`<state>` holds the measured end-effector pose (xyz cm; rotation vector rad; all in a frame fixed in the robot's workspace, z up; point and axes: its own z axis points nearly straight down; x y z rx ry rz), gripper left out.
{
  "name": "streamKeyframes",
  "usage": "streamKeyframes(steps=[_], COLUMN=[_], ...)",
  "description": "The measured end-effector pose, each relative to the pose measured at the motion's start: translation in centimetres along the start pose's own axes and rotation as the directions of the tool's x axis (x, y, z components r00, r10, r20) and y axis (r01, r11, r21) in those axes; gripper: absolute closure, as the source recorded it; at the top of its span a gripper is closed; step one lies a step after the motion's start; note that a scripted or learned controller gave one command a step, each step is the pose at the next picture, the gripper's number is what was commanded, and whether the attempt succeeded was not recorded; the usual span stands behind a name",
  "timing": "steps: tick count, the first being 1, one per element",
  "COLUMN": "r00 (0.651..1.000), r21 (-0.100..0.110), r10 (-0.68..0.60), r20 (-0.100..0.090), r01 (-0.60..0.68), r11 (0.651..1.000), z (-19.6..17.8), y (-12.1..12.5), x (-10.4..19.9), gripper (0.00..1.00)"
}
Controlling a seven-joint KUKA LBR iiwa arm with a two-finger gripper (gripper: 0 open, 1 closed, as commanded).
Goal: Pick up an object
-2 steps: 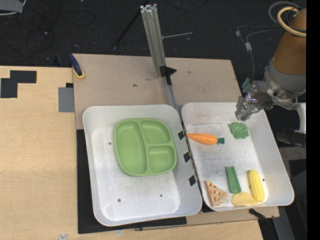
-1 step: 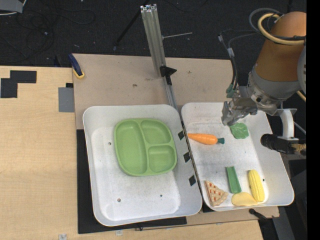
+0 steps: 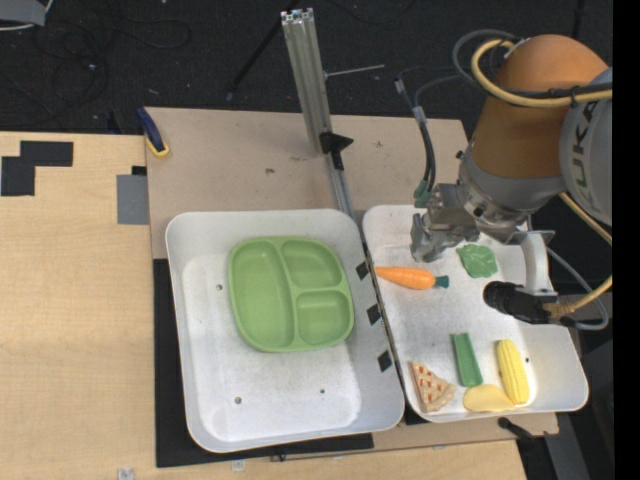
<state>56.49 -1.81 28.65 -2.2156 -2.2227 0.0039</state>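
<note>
Metal two-finger gripper point(image 3: 428, 240) w/ jaws apart, nothing between them, poised above orange plastic toy carrot point(image 3: 407, 278), prob. the target.

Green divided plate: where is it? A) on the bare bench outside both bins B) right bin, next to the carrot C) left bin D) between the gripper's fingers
C: the green divided plate lies flat in the left bin, while the carrot and the gripper are over in the right bin.
</note>
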Motion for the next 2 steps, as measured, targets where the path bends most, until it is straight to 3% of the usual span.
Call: streamKeyframes(steps=[1,2], r00=[1.0,1.0], r21=[0.0,0.001], r10=[0.002,-0.002], r20=[0.001,0.0], r01=[-0.002,0.002], r11=[1.0,1.0], z=[1.0,2.4], y=[0.0,-1.8], x=[4.9,10.2], gripper=[1.0,1.0])
